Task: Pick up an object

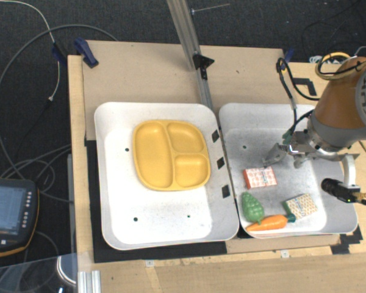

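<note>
Progress looks slight: nothing is lifted yet. The gripper [288,154] hangs over the upper middle of the right bin [232,116], its two fingers spread apart with nothing between them; one grey finger [272,155] slants out to the left, toward the red-and-white box [260,177] lying just below it. I judge this to be the approach or the moment before a descent, since the fingers sit apart from every object.

All four candidate objects rest on the right bin's floor: the red-and-white box near the middle, a green toy vegetable [252,207] and an orange carrot [269,223] at the near edge, touching or nearly so, and a small patterned box with teal ends [301,206] to their right. The left bin [110,163] holds a yellow divided plate [171,154], well apart from the arm.

Still to do: close on one object and raise it.

Height of the fingertips above the bin floor is hard to judge from this slanted view, and the second finger is partly lost against the wrist's metal parts. The print on both boxes is too small to read.
</note>
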`<state>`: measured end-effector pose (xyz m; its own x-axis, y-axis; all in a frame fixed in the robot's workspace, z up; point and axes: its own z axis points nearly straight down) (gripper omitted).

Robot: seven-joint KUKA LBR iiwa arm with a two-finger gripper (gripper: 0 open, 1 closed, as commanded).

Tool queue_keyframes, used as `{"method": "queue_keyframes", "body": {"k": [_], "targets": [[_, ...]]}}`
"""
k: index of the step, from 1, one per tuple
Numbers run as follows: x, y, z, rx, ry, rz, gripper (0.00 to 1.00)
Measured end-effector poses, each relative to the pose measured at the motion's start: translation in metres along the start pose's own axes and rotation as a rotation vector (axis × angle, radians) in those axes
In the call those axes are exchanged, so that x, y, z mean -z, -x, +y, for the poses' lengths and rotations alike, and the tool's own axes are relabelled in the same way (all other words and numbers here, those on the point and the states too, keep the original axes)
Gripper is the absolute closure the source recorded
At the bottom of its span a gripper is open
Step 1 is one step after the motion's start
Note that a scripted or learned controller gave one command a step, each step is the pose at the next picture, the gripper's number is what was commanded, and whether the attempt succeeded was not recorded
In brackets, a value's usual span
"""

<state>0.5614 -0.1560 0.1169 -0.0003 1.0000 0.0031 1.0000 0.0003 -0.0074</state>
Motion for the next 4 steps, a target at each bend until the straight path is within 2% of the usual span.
{"method": "queue_keyframes", "body": {"k": [1,3,4], "targets": [[0.015,0.000,0.002,0.001,0.009,-0.001,1.00],[0.115,-0.005,0.007,0.002,0.015,-0.005,1.00],[0.126,-0.060,0.023,0.007,0.011,-0.001,1.00]]}}
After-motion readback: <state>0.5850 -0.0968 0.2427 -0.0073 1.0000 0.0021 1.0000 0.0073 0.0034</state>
